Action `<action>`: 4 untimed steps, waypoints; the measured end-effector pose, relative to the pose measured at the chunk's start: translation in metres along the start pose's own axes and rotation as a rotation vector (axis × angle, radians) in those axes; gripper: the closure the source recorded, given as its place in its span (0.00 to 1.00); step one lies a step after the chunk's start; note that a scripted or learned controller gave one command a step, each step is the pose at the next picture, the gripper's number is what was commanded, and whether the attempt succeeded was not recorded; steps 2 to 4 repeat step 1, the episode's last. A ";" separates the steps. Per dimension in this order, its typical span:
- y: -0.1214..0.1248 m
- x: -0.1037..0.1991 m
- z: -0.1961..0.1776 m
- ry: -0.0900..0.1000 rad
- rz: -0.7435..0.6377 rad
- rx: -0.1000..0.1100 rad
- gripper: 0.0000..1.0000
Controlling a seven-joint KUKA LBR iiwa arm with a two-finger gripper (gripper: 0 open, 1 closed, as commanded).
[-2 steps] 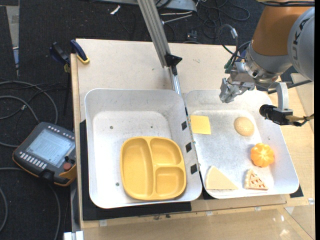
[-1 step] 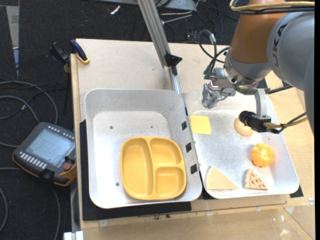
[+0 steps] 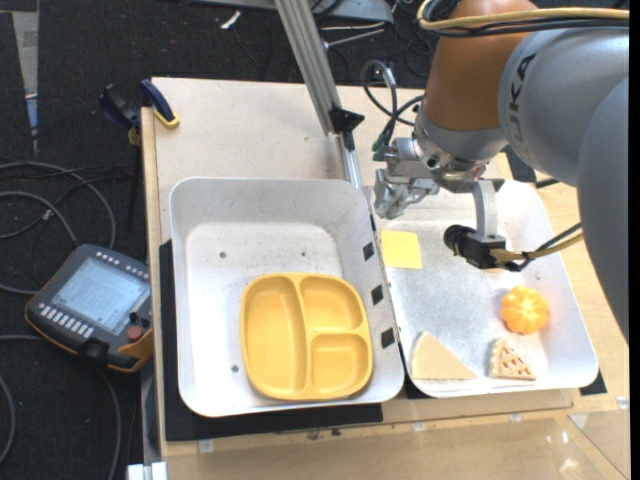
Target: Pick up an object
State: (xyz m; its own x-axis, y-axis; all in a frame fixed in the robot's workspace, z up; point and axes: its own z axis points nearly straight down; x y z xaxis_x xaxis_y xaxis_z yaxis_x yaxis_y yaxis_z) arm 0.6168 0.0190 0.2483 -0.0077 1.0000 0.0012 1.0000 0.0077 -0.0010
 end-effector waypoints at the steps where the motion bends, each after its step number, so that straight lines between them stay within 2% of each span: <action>1: 0.001 0.054 0.001 0.001 -0.001 -0.002 1.00; 4: 0.001 0.054 0.001 0.001 -0.001 -0.002 1.00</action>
